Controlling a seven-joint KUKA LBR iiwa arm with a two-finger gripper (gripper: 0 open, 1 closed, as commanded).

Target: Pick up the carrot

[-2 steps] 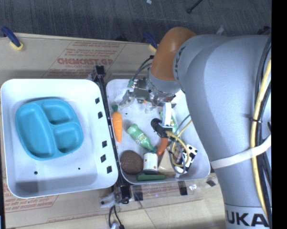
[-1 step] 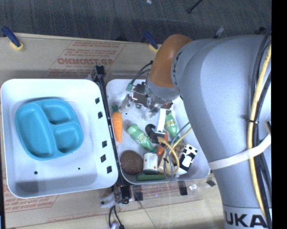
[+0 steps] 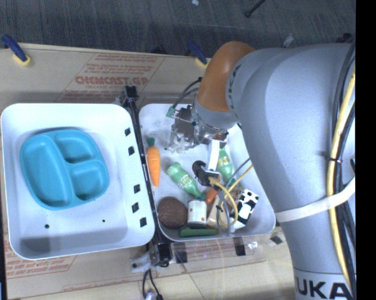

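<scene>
The carrot (image 3: 153,165) lies in the right bin (image 3: 151,119), tight against its left wall beside the divider between the two bins, with the green stub at twelve o'clock and the orange tip at six, so its long axis runs nearly straight up and down the view. The gripper (image 3: 182,135) hangs over the upper part of that same bin, and from it the carrot sits at about seven o'clock, near but apart, with bare white floor between them. From where I stand, whether the gripper is open or closed I cannot tell, and nothing appears to be held in it. To my eye the reach is a short slide toward seven o'clock and then down, with the grasp best set across the carrot's narrow width, though the bin wall crowds its left side. A green bottle (image 3: 183,179) lies at four o'clock from the carrot, and a blue tray (image 3: 64,166) rests in the left bin (image 3: 12,124).
</scene>
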